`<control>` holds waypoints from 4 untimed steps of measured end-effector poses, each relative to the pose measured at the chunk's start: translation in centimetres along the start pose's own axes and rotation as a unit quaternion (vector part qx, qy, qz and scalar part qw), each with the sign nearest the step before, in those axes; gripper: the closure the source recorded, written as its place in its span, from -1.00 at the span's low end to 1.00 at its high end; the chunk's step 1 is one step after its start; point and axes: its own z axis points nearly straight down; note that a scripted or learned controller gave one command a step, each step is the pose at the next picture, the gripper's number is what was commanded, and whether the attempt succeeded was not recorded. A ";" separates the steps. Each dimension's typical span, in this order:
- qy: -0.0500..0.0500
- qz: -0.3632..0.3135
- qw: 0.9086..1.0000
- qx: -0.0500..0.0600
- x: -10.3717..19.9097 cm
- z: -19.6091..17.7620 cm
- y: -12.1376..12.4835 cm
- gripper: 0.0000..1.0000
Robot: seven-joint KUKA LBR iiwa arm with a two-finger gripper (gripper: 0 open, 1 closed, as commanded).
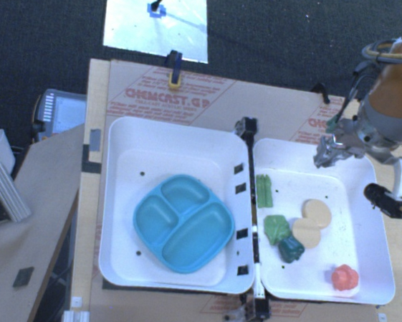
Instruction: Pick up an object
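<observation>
The right bin (368, 212) holds a long green piece (264, 190) at its left, a green lump (276, 227), a dark teal lump (291, 248), two overlapping beige discs (313, 218) and a red lump (345, 278) near the front right. My gripper (326, 153) hangs over the far edge of the right bin, well above and behind these things. Nothing shows between its fingers.
The left bin (126, 155) carries a blue divided plate (183, 223). A black clip row (246, 191) runs along the seam between the bins. Cardboard (194, 98) lies under both bins, with a yellow clamp (175, 74) at the back.
</observation>
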 end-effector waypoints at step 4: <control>0.001 -0.002 1.000 0.004 15.8 0.0 -1.2 1.00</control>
